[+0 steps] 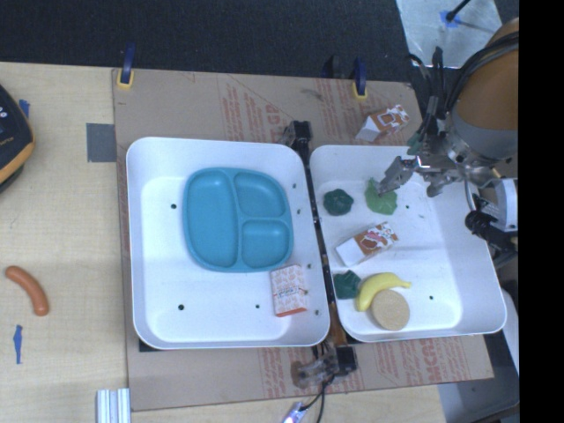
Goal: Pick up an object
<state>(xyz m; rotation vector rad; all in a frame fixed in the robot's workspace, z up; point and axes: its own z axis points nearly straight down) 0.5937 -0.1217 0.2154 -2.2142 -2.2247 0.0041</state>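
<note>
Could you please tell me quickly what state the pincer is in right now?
Pincer: down in the right bin, right at the light green object; whether it is open, closed or gripping anything cannot be told.

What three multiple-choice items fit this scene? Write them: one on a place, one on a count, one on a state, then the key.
1. Where does the blue divided plate lie?
A. In the left bin
B. In the right bin
C. On the bare bench

2. How many green items lie in the right bin?
A. One
B. Three
C. Five

3. How does the claw stand to the light green piece?
A. Far off, above the left bin
B. Right at it, in the right bin
C. Outside both bins

Key: 1 A, the plate sits inside the left bin's walls. 2 B, two dark green and one light green. 3 B, the claw's tip meets the piece.
</note>
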